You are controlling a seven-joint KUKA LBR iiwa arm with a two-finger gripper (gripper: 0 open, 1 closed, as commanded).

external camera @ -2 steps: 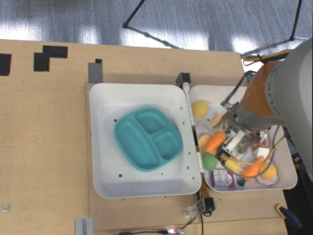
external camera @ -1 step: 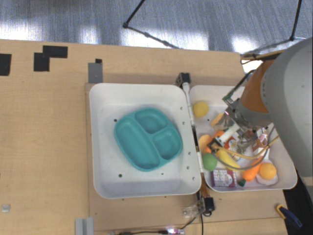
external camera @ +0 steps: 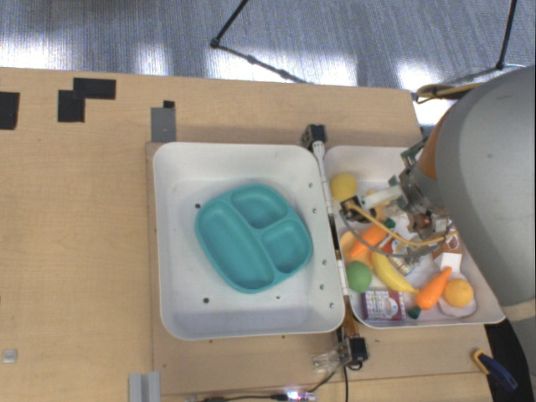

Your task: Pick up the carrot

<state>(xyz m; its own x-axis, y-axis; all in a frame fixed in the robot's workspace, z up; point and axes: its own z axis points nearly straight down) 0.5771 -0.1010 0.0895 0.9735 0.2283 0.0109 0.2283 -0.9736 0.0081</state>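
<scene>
My gripper hangs over the right bin, and I cannot tell how it stands. The carrot, a smooth orange cone, lies at five o'clock from it, near the bin's front edge, between a curved yellow banana and a round orange. A glossy teal plate with three compartments sits in the left bin.

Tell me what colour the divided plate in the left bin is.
Teal; the plate shows best in the camera view.
</scene>
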